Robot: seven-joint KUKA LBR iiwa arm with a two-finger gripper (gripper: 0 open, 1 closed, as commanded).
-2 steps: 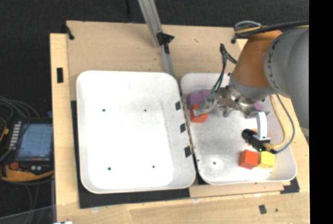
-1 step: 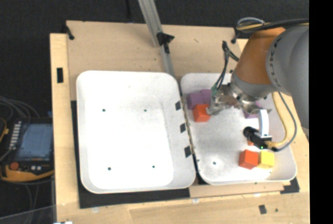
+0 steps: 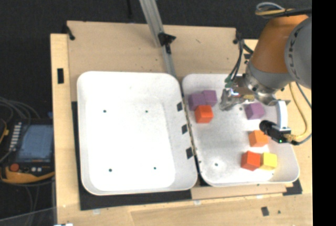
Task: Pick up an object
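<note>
Orange block sits unlifted at 7 o'clock of gripper; finger state cannot be told; pick not yet done.

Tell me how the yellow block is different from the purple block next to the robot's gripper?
The yellow block is yellow and sits near the front corner of the right bin; the purple block is purple and lies farther back, close to the gripper. The yellow block touches an orange-red block, while the purple block stands alone. Both look like small cubes in the same bin.
</note>
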